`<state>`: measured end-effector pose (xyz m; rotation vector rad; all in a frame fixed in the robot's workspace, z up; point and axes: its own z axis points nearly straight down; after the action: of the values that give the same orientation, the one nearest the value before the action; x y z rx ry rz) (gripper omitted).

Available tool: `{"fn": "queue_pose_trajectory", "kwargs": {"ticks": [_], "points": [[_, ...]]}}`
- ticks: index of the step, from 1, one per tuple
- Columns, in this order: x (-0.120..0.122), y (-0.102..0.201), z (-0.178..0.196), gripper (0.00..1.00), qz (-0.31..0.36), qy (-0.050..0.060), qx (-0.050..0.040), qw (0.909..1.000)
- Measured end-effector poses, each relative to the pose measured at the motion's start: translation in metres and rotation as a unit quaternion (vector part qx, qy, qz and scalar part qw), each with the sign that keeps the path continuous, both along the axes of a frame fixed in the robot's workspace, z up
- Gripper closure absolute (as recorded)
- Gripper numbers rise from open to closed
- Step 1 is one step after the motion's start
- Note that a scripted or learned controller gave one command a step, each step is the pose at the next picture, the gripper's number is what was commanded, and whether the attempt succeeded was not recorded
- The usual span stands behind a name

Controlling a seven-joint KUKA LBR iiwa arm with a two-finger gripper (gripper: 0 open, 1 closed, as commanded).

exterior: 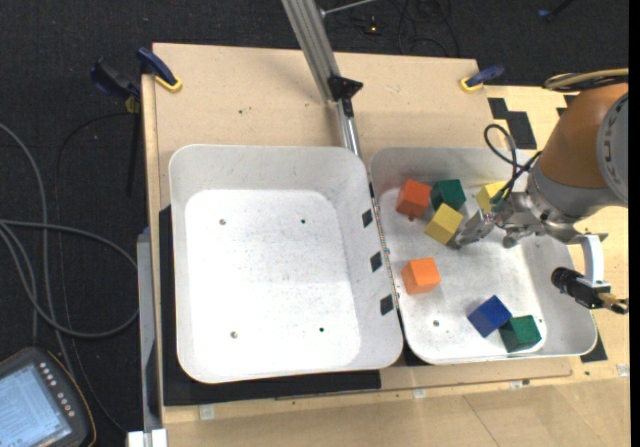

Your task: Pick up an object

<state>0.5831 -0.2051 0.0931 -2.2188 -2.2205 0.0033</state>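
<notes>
Nearest the camera, lower left corner: a handheld control pendant [30, 400] with a lit screen, resting on dark carpet beside loose cables.

Bench: pale board top [250, 85], clamps at the far corners.

Left bin [190, 175]: shallow white plastic, rounded corners, speckled floor.

Right bin [570, 340]: same make, touching the left bin along their shared edge. Contents, all small matte cubes with crisp edges:
- orange cube [421, 275], alone near the bin's middle-left;
- blue cube [489, 316] and dark green cube [520, 333], touching, at the near edge;
- red-orange cube [413, 199], green cube [448, 193] and yellow cube [444, 223], clustered at the far-left part;
- second yellow cube [490, 196], partly hidden behind the wrist cabling.

Arm: grey KUKA links with an orange band [580, 135], entering from the right. Gripper [470, 232] sits low over the right bin, pointing left toward the cluster.

Key relation: the yellow cube lies immediately left of the fingertips, touching or nearly so; tilted, one corner toward the gripper. Contact cannot be confirmed at this resolution.

Hand state: cannot tell; the fingers blur into cabling and bin floor, and no cube is visibly between them.

Judgement: the yellow cube is the likeliest target; its tilted pose and close neighbours make a slip or shove plausible.
</notes>
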Motion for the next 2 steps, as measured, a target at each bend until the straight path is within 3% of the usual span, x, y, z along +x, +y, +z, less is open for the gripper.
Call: {"fn": "queue_pose_trajectory", "kwargs": {"ticks": [1,2], "points": [[0.001,-0.001,0.013,1.0,0.0,-0.003,-0.0008,1.0],[0.0,0.001,0.056,1.0,0.0,-0.004,-0.0011,1.0]]}}
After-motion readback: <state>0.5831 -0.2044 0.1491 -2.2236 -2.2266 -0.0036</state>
